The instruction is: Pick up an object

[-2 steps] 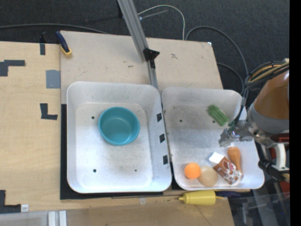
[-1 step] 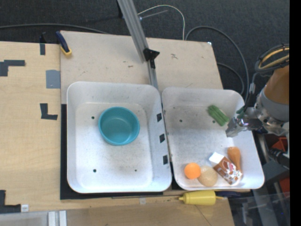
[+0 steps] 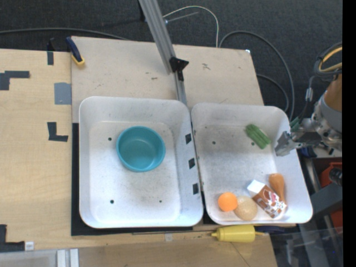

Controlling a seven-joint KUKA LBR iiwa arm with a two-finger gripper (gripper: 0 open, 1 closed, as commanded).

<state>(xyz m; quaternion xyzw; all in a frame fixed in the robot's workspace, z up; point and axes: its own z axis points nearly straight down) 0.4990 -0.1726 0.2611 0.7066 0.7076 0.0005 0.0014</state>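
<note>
Green ridged plastic pickle (image 3: 257,136) lay near the right white bin's (image 3: 233,121) far rim, just beside my gripper (image 3: 282,145), whose opening I couldn't tell, and I feared a descent would clip that rim.
</note>
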